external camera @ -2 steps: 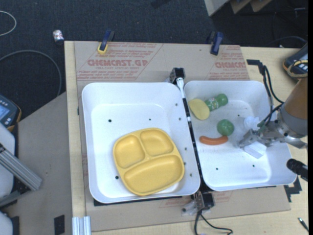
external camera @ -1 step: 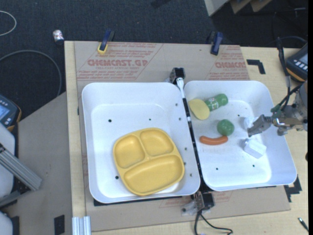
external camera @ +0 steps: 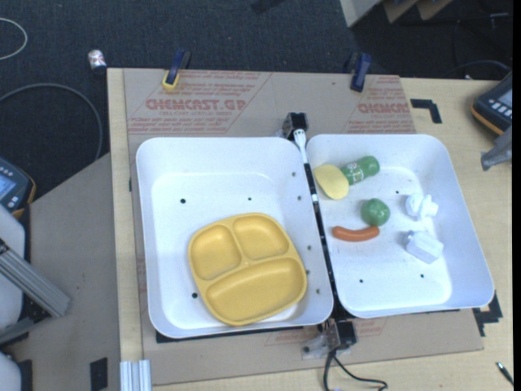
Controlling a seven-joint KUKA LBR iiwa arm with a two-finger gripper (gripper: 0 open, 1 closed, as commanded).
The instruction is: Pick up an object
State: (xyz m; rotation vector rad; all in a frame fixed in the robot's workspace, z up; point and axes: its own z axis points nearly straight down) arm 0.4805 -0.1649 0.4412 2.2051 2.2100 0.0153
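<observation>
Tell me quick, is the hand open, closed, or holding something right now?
Hand: cannot be told from this view.

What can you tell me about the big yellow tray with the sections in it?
The yellow tray is a rounded, plastic-looking plate with three sunken compartments: two smaller ones toward the far side and one wide one toward the near side, split by raised ridges. It looks smooth and slightly shiny, with nothing in any compartment. It lies flat and right side up, turned a little askew, on the floor of the left white bin, toward the near part and close to the near wall.
</observation>
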